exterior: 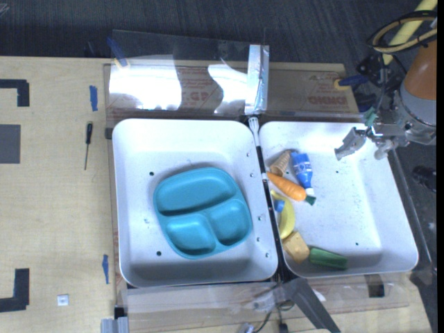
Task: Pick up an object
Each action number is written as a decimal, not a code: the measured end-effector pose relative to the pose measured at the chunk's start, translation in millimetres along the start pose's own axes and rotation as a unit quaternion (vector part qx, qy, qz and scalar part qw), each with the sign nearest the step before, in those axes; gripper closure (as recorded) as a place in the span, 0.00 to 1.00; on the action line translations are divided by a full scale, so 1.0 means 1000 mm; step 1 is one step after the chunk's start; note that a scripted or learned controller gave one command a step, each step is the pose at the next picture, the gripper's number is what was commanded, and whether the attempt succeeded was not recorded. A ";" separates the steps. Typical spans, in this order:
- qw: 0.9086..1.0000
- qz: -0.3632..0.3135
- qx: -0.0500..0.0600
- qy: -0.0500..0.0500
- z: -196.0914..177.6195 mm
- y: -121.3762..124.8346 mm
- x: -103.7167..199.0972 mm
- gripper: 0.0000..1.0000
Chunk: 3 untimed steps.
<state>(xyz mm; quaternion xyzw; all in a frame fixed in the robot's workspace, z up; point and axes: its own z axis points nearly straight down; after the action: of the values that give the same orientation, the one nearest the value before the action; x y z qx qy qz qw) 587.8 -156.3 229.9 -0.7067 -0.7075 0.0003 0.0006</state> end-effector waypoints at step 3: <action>0.992 -0.123 -0.007 -0.003 0.130 0.018 0.054 1.00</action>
<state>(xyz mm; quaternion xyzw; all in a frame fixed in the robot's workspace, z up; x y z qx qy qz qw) 605.2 -102.3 99.9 -0.6144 -0.7889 -0.0033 -0.0065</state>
